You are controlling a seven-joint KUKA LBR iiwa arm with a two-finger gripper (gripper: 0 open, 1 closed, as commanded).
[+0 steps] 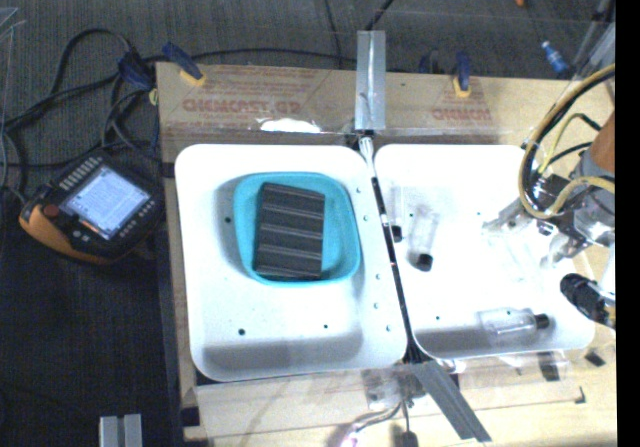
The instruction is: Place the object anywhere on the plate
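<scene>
At the right edge of the scene, the hand (575, 235) is partly cut off and tangled among cables, so whether it is open or closed cannot be told. The dark ribbed block (290, 230) lies flat on the blue plate (345, 235) in the left bin (200, 265), its long axis running near to far. In the right bin (460, 175), two clear vials (424, 235) (512, 321) are hard to make out, with bare floor between them.

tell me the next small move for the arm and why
Probably a short retreat to the right, away from the bins. The dark ridged block already lies on the blue plate in the left bin, so the placement looks done. The gripper sits at the right bin's far edge, near two clear vials.
</scene>
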